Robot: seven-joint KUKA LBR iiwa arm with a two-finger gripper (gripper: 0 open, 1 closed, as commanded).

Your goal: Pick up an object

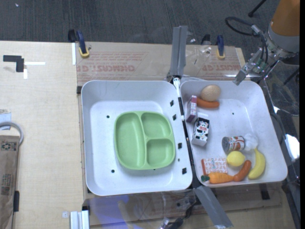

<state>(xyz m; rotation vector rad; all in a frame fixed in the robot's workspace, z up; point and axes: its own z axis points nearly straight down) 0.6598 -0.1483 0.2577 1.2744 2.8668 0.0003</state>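
Camera view, bench from above at a slant. Left bin (90,128): shallow white tub, rounded corners; holds one green divided plate (144,140), smooth matte plastic, three compartments, all bare.

Right bin (267,109): same make, touching the left bin along the middle; holds the pickable stock. Far side: tan egg-shaped item (210,91), smooth, resting against an orange carrot (208,104) lying crosswise; just left of these a small maroon box (191,109) against the dividing wall. Middle: black-and-white carton (201,131), flat-faced, printed. Near right cluster: small can (233,143) on its side, glossy label; yellow lemon (235,159) touching it; banana (258,164) curved along the right wall; red-orange sausage-like piece (243,170); second carrot (220,178); flat red-and-white packet (214,165).

Gripper (248,70): at the far right corner, above the bin rim, nothing between the fingers; whether the jaws stand apart or together, cannot tell (too small, seen edge-on).

Step in hand, as judged: approach and choice of target. Advice: favour a piece standing apart, such as the carton, whose flat sides suit two fingers; the round, crowded fruit would likely slip or jostle neighbours.
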